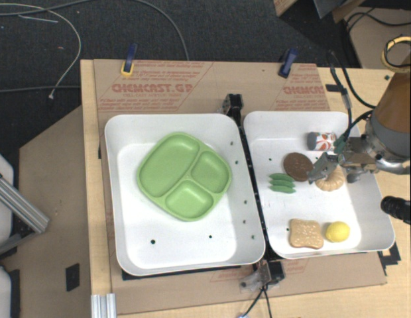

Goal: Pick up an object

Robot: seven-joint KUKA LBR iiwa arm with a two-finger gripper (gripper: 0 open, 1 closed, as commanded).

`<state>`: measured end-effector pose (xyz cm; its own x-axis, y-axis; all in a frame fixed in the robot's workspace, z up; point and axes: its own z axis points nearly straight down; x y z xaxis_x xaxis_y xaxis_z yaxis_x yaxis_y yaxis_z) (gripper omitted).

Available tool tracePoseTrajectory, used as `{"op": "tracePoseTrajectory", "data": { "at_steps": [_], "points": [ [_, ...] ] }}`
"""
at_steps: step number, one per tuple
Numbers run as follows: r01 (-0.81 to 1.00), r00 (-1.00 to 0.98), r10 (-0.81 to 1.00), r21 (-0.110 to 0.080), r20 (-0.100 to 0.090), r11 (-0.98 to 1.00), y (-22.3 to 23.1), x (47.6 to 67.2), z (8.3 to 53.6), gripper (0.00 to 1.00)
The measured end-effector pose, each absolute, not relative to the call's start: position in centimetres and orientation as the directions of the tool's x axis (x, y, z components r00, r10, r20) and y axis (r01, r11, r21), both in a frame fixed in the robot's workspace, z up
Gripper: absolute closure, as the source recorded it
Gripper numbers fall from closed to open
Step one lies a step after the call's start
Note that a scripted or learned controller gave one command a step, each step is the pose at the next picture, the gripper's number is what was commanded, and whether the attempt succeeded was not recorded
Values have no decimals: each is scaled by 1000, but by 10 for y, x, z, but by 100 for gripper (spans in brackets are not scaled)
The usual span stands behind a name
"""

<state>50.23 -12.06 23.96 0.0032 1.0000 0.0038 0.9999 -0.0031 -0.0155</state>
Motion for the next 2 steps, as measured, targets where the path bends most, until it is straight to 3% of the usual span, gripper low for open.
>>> {"op": "tracePoseTrajectory", "data": {
  "at_steps": [1, 2],
  "points": [
    [1000, 0, 1000, -2, 2, 0, -120, 505, 246, 0],
    [1000, 1, 1000, -7, 2, -1, -123, 497, 201, 0]
  ]
}}
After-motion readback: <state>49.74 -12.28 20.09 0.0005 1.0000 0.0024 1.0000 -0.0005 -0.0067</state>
